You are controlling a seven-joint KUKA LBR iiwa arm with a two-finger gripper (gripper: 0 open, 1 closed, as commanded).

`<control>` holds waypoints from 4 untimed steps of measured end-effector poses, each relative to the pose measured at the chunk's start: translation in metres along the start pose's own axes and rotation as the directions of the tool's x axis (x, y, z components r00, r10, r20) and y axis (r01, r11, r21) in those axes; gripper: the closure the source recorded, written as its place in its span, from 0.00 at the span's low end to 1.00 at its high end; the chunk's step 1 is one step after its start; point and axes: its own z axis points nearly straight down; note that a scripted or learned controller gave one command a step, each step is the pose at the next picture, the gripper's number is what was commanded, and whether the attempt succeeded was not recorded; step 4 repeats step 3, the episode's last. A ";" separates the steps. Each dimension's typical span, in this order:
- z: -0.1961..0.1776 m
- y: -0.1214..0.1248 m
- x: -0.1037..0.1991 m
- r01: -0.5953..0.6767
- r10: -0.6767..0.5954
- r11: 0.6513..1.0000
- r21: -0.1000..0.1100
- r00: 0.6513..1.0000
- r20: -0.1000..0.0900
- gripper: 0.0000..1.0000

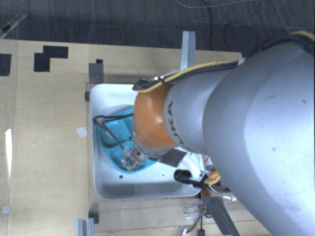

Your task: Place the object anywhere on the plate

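1. Reaching in from the right, across most of the view: grey arm [256, 132], with its orange band [150, 122] above the middle of a white bin [106, 95].
2. Pointing down and leftward at the wrist's end: gripper [129, 162], low over the bin's left half, its tip just at the near edge of a blue plate [110, 134].
3. Too blurred and too small to judge whether wide, narrow, or closed on anything: cannot tell.
4. Lying flat on the bin floor, left of centre: the plate, translucent blue, partly covered by the wrist on its right side.
5. Looping over the plate from the wrist: thin dark cable [104, 124].
6. As for the object to be placed: not distinguishable; possibly within the blur at the gripper's tip, on the plate's near edge, but no telling.
7. Around the bin: pale wooden bench [44, 146], with black square marks [49, 58] at far left and an upright metal post [188, 48] behind the bin.
8. Beyond the bench: dark floor with a thin trailing wire [231, 1].
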 end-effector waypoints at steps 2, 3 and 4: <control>-0.081 0.008 -0.101 0.304 -0.304 0.953 -0.001 0.953 0.002 1.00; -0.107 0.078 -0.093 0.046 -0.046 0.999 0.000 0.999 0.002 1.00; -0.107 0.078 -0.093 0.046 -0.046 0.999 0.000 0.999 0.002 1.00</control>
